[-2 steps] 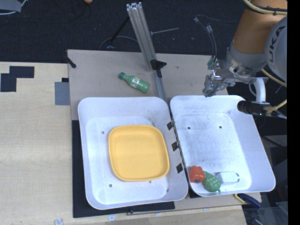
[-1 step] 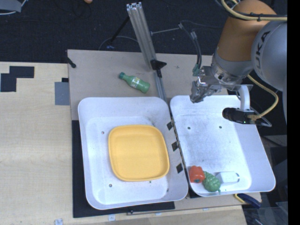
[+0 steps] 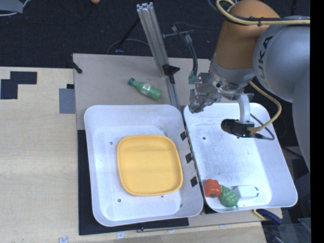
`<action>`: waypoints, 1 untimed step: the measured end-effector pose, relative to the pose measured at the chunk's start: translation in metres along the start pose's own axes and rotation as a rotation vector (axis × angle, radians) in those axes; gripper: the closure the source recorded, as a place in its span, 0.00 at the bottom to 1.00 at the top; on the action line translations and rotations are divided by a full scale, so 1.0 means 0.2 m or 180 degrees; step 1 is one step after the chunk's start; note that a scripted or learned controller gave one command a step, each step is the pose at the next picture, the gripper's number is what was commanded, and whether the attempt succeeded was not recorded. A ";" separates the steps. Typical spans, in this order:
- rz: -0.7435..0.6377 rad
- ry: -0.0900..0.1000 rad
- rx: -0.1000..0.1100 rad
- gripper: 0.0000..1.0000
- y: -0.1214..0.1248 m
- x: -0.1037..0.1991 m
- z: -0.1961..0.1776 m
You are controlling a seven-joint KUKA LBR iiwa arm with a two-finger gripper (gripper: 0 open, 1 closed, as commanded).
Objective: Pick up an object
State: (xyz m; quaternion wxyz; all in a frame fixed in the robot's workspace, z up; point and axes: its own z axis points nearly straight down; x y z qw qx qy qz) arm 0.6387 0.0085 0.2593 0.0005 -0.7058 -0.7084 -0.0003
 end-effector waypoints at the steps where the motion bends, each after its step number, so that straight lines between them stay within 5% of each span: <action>1: 0.0002 -0.0002 0.0004 1.00 -0.07 0.25 0.08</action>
